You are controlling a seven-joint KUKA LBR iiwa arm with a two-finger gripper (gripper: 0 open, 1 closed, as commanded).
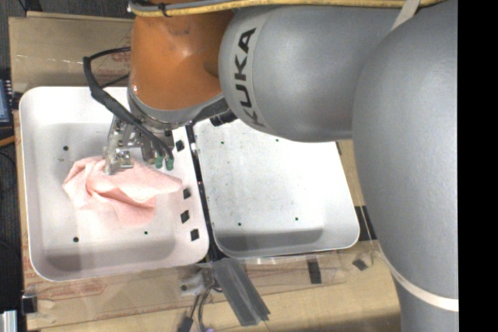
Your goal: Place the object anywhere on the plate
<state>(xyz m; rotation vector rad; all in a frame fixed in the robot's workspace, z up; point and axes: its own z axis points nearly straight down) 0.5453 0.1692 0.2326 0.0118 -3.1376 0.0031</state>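
Note:
A pink, crumpled-looking sheet [124, 186] lies in the left white bin [47, 128], near its middle. My gripper [124, 155] hangs from the orange wrist band [175, 58] and reaches down onto the sheet's upper edge, touching or just above it. The arm's grey body hides the bin's far right corner. I cannot make out a separate object or a plate apart from the pink sheet.
The right white bin [272, 198] lies beside the left one, with a black divider strip [194, 183] between them. The big grey arm [350, 50] covers the upper right of the scene. Wooden bench boards [54, 43] frame the bins.

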